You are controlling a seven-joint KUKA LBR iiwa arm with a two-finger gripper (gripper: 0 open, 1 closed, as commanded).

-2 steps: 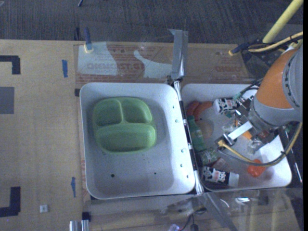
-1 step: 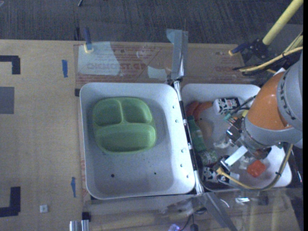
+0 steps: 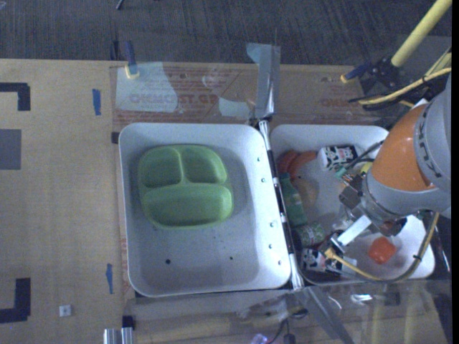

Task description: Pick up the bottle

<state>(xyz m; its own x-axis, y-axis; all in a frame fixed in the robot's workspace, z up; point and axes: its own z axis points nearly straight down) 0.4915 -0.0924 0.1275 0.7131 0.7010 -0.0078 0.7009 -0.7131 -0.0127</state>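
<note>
A green bottle [image 3: 295, 205] lies on its side along the left wall of the right bin [image 3: 373, 133], its labelled end toward the front. My gripper [image 3: 353, 198] hangs over the middle of that bin, to the right of the bottle and apart from it. The grey wrist and orange band above hide most of the gripper. Nothing shows between its fingers.
The right bin also holds a red-orange item [image 3: 292, 162] at the back left, a black-and-white carton [image 3: 338, 155], an orange piece [image 3: 382, 250] at the front right and a black-and-white item [image 3: 316, 259] at the front. A green divided plate [image 3: 185, 185] lies in the left bin [image 3: 215, 264].
</note>
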